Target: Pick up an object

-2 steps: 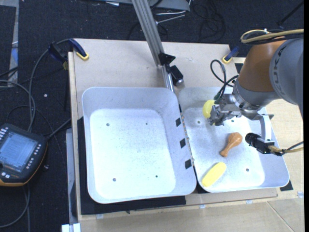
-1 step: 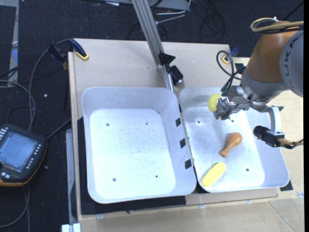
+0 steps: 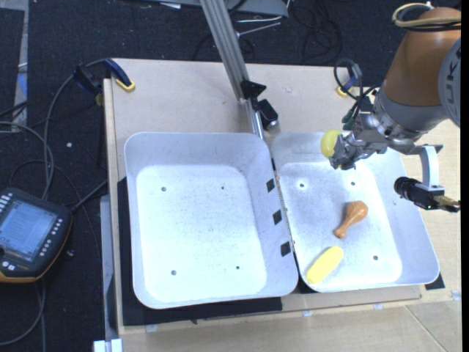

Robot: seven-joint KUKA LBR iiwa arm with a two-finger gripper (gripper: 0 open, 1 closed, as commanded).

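Robot claw [image 3: 343, 160] hangs over the far edge of the right bin [image 3: 410, 266]; whether it is spread or pinching cannot be told. A yellow ball [image 3: 329, 143] touches its left side. Nearer the camera lie a tan drumstick-shaped toy [image 3: 351, 218] and a yellow oblong [image 3: 324, 264].

Bright, even overhead light; soft shadows, mild grain.

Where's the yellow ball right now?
The yellow ball sits at the far edge of the right bin, right beside the gripper, well above the orange drumstick-shaped toy.
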